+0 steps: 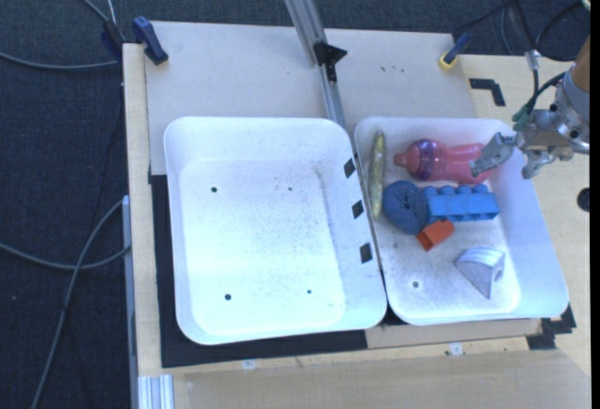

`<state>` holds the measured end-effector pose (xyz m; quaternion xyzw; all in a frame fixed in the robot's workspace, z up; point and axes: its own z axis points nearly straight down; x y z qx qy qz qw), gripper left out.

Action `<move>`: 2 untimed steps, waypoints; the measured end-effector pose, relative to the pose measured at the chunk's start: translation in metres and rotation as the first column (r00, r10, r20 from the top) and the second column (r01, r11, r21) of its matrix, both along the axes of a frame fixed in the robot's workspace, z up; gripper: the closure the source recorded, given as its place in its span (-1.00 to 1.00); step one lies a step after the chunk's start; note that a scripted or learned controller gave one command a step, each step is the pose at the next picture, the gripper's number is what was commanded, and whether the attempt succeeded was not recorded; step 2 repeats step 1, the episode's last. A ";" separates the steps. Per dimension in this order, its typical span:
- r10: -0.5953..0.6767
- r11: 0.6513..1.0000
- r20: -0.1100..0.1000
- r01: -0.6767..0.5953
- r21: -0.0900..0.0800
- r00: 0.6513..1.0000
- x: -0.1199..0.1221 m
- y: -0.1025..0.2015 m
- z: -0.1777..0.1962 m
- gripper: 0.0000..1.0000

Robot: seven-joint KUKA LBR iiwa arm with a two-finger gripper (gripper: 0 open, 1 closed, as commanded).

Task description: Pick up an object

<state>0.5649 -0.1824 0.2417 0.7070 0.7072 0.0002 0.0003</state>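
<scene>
1. Left bin – white, fine dark speckles.
2. Right bin – white.
3. Bottle – pink, purple cap end.
4. Brick – bright blue; disc – darker blue.
5. Small block – orange-red.
6. Wedge – grey-white.
7. Long strip – yellow-green.

Arm and gripper status

Your arm enters at the right edge of the view, only its wrist section visible. The gripper points left, toward the scene's centre, held level at mid-height in the view. Its two fingers stand spread apart, one nearer, one farther, with nothing seen between them.
</scene>
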 end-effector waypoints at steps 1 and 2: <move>0.002 1.000 -0.005 -0.002 0.002 1.000 -0.067 0.070 -0.086 -1.00; 0.002 1.000 -0.005 -0.002 0.002 1.000 -0.067 0.070 -0.086 -1.00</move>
